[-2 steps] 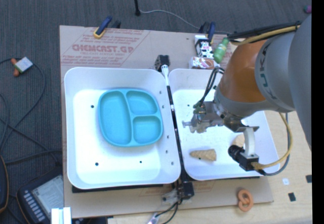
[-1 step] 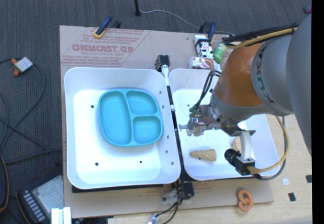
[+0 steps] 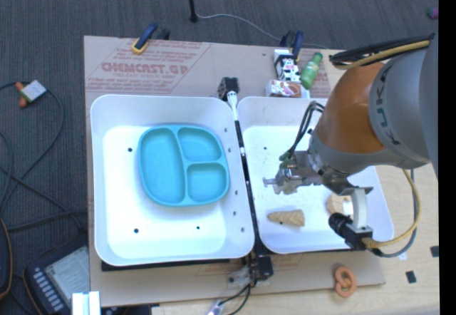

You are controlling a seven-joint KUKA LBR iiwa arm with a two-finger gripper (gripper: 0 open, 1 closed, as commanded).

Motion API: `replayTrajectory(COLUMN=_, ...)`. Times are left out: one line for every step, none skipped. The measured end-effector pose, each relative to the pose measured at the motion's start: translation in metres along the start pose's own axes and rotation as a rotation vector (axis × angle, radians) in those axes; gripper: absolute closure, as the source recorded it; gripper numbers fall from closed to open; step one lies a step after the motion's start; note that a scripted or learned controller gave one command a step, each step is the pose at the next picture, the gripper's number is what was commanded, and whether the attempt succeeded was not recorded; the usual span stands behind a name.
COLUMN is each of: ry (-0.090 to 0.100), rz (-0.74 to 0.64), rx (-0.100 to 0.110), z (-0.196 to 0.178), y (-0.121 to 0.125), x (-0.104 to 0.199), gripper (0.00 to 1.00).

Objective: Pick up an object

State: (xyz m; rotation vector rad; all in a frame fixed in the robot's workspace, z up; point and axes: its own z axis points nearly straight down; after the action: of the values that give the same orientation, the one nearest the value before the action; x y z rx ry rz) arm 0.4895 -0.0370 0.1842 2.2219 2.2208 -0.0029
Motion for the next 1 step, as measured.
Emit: replayTrajectory(ry=0.000, rz=0.000, rx=0.000, z=0.0001, y=0.0000, x=0.0001, gripper=0.00)
